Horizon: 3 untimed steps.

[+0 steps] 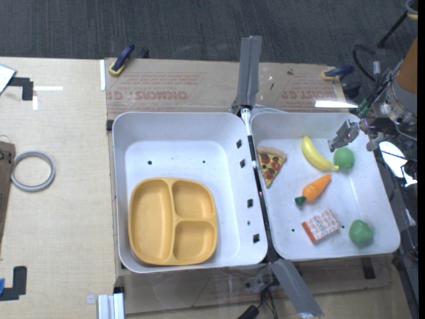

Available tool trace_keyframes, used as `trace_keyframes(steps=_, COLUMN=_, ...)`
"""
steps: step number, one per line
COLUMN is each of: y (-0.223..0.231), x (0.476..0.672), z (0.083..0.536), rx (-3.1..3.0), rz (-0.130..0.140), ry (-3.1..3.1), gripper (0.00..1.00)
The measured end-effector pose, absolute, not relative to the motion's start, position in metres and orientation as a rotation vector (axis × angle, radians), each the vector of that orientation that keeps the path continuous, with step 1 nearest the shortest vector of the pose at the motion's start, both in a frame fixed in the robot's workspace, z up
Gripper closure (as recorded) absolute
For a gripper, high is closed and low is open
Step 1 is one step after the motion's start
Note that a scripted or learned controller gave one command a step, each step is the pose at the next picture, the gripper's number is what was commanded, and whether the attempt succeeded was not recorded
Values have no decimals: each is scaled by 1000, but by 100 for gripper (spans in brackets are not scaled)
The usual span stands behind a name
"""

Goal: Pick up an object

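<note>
Starting far to my hand's left, a roll of grey tape (31,171) lies on the wooden table (60,244), well apart from everything I work with. Nearer, the left bin (179,128) holds a yellow divided plate (174,220) in its front half. A grey divider post (249,72) rises between the two bins at the back.

The right bin (372,231) carries the loose objects. A pizza slice (270,167) lies against its left wall, well to my hand's left. A yellow banana (316,154) lies closer, just left of and below my hand (346,134). An orange carrot (315,189) sits below the banana, and a red and white packet (321,226) lies further toward the front. A green ball (344,157) rests right under my hand, touching the banana's tip; a second green ball (361,232) sits in the front right corner, well apart.

My hand hovers at the bin's back right, above the first green ball. I cannot tell whether it is open or closed; nothing visibly sits between its tips.
</note>
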<state>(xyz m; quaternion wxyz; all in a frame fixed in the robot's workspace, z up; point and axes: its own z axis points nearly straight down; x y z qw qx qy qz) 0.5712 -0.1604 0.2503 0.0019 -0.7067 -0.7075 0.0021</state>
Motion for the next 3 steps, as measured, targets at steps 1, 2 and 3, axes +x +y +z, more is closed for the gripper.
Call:
trace_keyframes(steps=1, y=-139, x=598, z=134, rx=-2121, rz=6, ry=-2312, gripper=0)
trace_keyframes(steps=2, y=-133, x=542, z=89, rx=-2085, rz=5, ry=-2344, gripper=0)
trace_keyframes(steps=3, y=-135, x=542, z=95, rx=-2089, rz=8, ry=-2337, gripper=100)
